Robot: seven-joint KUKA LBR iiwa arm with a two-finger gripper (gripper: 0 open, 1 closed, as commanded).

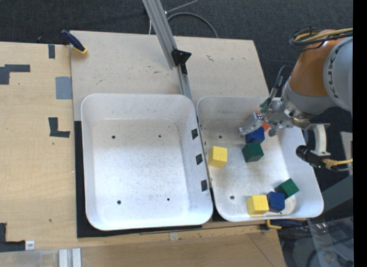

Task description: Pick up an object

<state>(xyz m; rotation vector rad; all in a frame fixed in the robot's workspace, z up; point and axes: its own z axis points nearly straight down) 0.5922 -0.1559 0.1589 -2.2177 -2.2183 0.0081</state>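
Near edge, right bin: yellow cube, blue cube touching it, green cube just behind, all bunched in front-right corner. Mid bin: 2nd yellow cube near left wall, alone. Dark green cube more to the right, w/ another blue cube directly behind it, touching or nearly so. Left bin beside, black mat under it. No readable writing or brand anywhere; grey tape bits on worktop at left, no text on them.

Claw down in right bin, right at far blue cube, tips at cube's top-left edge. Fingers too small and blurred, can't tell if spread or pinching; can't confirm cube held. Arm w/ orange band coming in from right, above bin's far-right corner.

Far: metal pole slanting down to gap betw. bins, blue/yellow clamp on worktop's far-left corner, white cable on dark floor.
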